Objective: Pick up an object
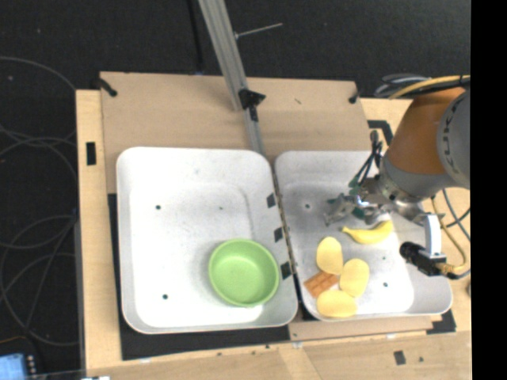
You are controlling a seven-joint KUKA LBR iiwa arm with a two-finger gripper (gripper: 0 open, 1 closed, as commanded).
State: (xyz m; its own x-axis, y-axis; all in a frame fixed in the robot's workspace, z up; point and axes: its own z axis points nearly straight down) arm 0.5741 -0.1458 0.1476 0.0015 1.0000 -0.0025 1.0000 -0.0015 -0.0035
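The gripper point(353, 207) hovers low in the right bin point(305, 180); whether it is spread or pinching I cannot tell. The banana point(369, 233) lies just below-right of it. Approach step, I judge: next, settle over the banana

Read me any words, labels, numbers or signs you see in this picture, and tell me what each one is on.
No text can be read with confidence.
Dark marks on the grey arm near the view's right edge may be part of a logo, but they are cut off and too blurred to read.
The green bowl, banana and white bins carry no lettering.
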